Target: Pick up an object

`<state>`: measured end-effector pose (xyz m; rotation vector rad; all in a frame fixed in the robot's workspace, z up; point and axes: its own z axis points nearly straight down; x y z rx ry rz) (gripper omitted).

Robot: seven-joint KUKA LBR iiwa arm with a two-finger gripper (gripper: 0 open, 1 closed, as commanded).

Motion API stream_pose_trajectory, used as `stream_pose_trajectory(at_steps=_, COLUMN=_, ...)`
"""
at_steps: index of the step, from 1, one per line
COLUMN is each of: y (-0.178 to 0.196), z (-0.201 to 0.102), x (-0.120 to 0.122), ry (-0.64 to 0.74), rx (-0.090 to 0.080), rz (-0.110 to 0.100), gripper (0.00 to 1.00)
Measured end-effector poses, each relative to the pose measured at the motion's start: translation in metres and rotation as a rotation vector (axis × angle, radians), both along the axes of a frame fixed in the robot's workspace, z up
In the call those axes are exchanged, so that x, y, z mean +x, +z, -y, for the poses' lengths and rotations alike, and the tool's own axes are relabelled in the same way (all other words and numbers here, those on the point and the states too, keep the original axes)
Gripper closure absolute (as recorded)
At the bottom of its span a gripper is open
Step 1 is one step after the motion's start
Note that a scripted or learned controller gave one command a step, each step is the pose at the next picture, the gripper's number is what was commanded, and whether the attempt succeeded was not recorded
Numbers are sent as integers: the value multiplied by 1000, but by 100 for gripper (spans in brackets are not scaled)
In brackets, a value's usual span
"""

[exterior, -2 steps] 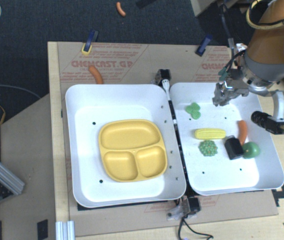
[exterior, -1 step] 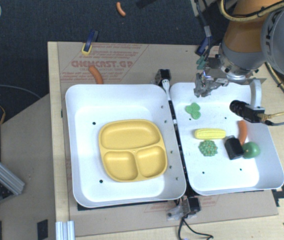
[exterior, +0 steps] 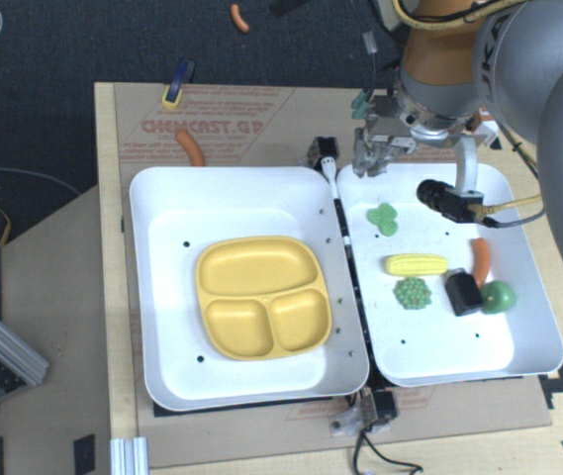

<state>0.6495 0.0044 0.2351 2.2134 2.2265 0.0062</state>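
Small green leafy plastic toy (exterior: 384, 219) | lying in the right white bin (exterior: 518, 354), nearest object just below the tool (exterior: 373, 162) | tool hovering at the bin's far rim, fingers slightly parted, gripping nothing

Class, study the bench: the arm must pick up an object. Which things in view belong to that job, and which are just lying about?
Belong to the job:
gripper
right bin
corn cob
green clump
leafy green piece
carrot
black block
green ball

Lying about:
yellow divided tray in the left bin
orange sausage on the board
small orange piece on the floor
blue-and-yellow clip
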Motion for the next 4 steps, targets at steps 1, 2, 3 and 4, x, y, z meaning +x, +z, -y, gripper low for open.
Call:
stream_pose_trajectory(at_steps=1, y=-22, z=-28, x=3, ry=-3, rx=0, rz=-8, gripper=100)
stream_pose_trajectory(at_steps=2, y=-6, z=-27, x=14, ry=-4, rx=-2, rz=1, gripper=100)
stream_pose_trajectory(at_steps=3, y=-17, z=-25, x=-5, ry=-7, rx=-2, rz=-9, gripper=100)
stream_pose_trajectory(at_steps=4, y=-3, z=-24, x=11, ry=-4, rx=-2, rz=0, gripper=100)
